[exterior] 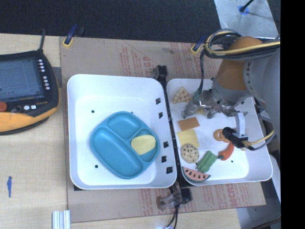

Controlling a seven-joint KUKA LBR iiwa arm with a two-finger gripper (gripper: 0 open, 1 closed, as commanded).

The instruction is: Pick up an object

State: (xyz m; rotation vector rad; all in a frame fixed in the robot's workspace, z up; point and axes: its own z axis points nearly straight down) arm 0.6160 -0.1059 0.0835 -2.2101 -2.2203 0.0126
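The right bin point(248, 168) holds several toy foods: a triangular pizza slice point(181, 95), a brown toast square point(188, 123), a yellow cheese square point(188, 138), a chip cookie point(189, 152), a green vegetable point(206, 161), a watermelon slice point(196, 175), a red chili point(226, 151) and an orange ring point(219, 135). My gripper point(196, 106) hangs low over the bin's upper part, between the pizza slice and the toast. Nothing shows held in it. The wrist hides the bin floor behind it.
The left bin point(81, 94) carries a blue divided plate point(114, 144) with a yellow piece point(143, 144) in its right compartment. A tablet controller point(24, 87) lies on the bench at far left. The arm's grey body point(257, 80) and cables overhang the right bin's far right side.
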